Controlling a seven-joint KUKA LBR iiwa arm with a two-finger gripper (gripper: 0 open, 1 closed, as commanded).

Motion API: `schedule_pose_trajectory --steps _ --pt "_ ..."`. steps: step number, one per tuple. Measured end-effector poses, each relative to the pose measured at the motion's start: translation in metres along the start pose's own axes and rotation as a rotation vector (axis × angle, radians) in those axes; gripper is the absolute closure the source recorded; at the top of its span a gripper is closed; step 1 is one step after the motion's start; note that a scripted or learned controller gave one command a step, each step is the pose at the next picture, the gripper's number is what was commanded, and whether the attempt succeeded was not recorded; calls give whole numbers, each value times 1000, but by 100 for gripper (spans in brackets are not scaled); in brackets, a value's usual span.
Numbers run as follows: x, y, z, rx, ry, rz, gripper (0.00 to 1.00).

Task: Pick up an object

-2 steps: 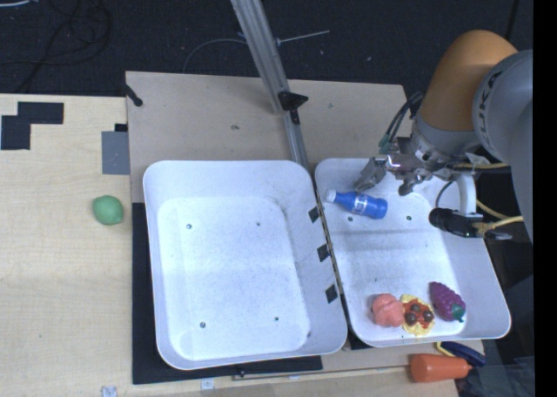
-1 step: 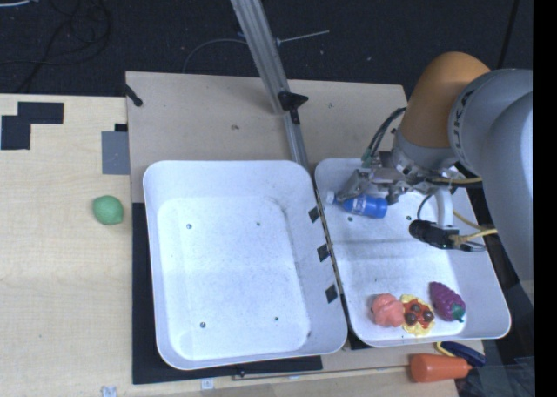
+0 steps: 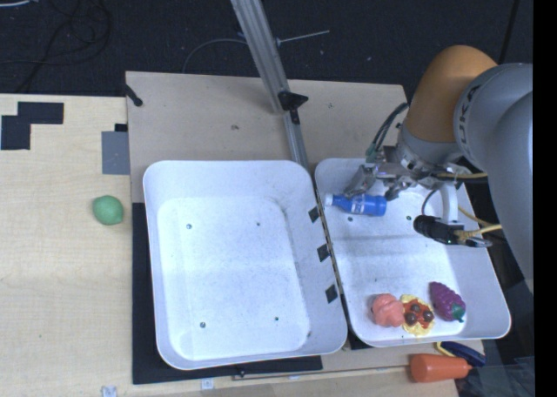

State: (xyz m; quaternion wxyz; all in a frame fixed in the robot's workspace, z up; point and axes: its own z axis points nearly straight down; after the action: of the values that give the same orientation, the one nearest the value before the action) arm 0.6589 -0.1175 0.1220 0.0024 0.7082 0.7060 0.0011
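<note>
Far left on the bench, outside the bins, we see a green ball (image 3: 109, 210) sitting alone, well apart from everything else. Next over, the left bin (image 3: 165, 186) is of no use for this pick. In the right bin (image 3: 487, 321), a blue bottle (image 3: 359, 205) lies on its side at the far-left corner, white cap toward the divider. The gripper (image 3: 380, 179) sits just above and to the far side of it, fingers spread apart with nothing between them. At the near edge of that bin: a pink-orange toy fruit (image 3: 386, 309), a yellow toy with dark spots (image 3: 419, 314) touching it, and a purple grape bunch (image 3: 446, 300) just beside. An orange carrot-like toy (image 3: 438, 367) lies outside the bin, near edge.

We read this as the approach: the bottle is the closest candidate, not yet grasped. To do it well, we'd centre the fingers across the bottle's narrow axis, not along its length, and come straight down so a finger doesn't nudge it and make it roll. It's close to the bin wall, so we'd keep clearance on that side. Close only once both fingers bracket the body, then lift slowly and check it comes up.
</note>
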Motion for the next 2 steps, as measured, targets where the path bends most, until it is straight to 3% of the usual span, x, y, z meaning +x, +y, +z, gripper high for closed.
schedule_pose_trajectory --steps 2 --pt "-3 11 -96 1 1 -3 100"
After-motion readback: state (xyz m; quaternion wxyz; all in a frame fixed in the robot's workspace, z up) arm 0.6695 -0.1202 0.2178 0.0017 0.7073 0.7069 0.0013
